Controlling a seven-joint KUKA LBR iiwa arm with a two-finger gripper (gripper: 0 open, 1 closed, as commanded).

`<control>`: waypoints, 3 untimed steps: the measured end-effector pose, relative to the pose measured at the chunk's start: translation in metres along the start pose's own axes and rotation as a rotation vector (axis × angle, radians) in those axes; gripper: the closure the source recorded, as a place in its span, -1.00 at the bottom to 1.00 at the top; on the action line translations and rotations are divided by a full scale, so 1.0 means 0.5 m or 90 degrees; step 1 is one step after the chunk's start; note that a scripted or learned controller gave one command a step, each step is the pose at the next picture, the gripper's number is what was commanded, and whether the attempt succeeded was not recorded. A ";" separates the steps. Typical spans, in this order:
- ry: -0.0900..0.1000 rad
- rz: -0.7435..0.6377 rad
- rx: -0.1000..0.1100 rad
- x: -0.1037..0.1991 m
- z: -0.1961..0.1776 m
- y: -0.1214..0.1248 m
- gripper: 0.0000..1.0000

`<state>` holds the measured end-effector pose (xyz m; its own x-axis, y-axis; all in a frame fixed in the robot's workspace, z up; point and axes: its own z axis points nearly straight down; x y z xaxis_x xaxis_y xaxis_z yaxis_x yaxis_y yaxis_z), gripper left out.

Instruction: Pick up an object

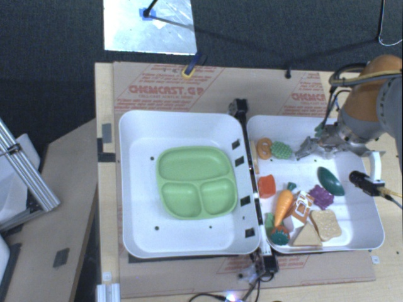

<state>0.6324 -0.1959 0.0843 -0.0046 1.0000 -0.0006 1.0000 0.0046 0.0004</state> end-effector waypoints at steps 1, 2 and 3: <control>-0.001 -0.001 -0.003 -0.001 -0.025 0.003 1.00; -0.001 0.001 -0.003 0.006 -0.121 -0.008 1.00; -0.001 0.001 -0.004 -0.003 -0.248 -0.010 1.00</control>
<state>0.6273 -0.1974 0.2083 -0.0034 1.0000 -0.0023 1.0000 0.0034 0.0067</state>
